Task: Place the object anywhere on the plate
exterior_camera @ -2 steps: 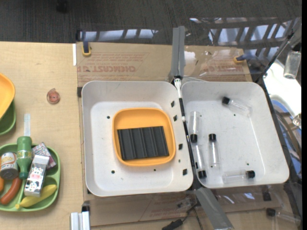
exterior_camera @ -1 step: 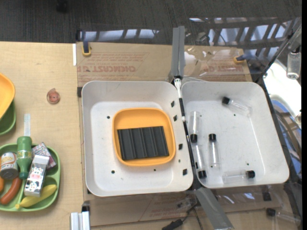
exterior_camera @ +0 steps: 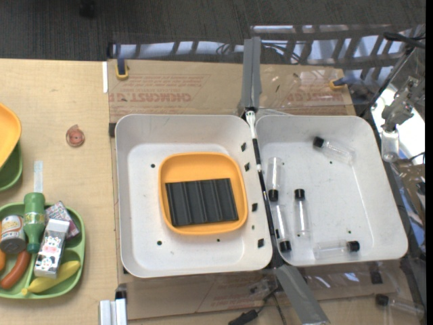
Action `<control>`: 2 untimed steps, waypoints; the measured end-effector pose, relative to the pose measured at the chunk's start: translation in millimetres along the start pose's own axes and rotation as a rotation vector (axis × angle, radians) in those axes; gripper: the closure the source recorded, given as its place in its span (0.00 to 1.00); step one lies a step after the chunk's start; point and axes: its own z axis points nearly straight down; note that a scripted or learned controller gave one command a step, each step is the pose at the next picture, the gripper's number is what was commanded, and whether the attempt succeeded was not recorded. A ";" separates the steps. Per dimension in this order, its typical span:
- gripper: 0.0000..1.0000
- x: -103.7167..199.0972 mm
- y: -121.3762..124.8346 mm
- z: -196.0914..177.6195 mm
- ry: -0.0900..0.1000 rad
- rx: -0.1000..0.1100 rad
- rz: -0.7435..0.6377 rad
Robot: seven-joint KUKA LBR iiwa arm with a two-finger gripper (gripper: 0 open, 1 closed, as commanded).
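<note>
At right edge, end effector (exterior_camera: 398, 110), touching nothing

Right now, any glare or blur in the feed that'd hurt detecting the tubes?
Camera view: glare blows out the arm area at the right edge; the clear tubes barely contrast with the right bin, black caps read best; the orange plate in the left bin is evenly lit and sharp.
</note>
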 end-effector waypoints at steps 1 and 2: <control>1.00 -42.1 16.6 -38.9 -0.004 -0.001 -0.196; 1.00 -43.6 16.9 -101.4 -0.004 -0.001 -0.308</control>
